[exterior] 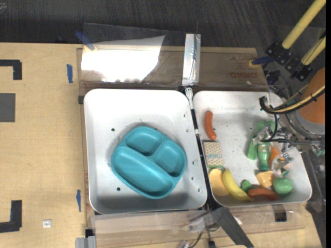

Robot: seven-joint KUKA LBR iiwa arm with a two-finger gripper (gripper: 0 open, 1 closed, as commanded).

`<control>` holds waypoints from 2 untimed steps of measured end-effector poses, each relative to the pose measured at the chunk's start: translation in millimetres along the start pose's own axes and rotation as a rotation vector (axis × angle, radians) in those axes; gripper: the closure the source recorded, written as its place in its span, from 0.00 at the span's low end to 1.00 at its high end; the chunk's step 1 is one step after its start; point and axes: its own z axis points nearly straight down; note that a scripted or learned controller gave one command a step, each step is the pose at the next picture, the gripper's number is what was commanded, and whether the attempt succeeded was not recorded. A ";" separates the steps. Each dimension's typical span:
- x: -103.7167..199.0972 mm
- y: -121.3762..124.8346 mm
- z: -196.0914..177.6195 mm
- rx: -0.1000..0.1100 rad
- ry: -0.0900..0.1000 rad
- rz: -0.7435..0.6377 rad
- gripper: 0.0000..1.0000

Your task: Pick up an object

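Gripper (pixel 273 148) low in right bin (pixel 232 105), over toy pile; finger state cannot be told.
Green pieces (pixel 254 144) at its 9 o'clock, banana (pixel 232 185) at 7, sausage (pixel 209 125) at 10; teal tray (pixel 149 160) in left bin (pixel 103 107).

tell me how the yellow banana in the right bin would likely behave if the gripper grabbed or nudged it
The banana looks like smooth toy plastic, so probably stiff, light and a bit slippery. Its curve suggests it would pivot or rock when nudged rather than roll far. It lies against the yellow piece, which may shift too.
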 end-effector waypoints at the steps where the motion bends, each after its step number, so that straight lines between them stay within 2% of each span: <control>1: -5.5 -0.1 -13.1 0.006 -0.013 0.000 1.00; 2: -22.9 88.4 -82.7 -0.014 0.010 -0.283 1.00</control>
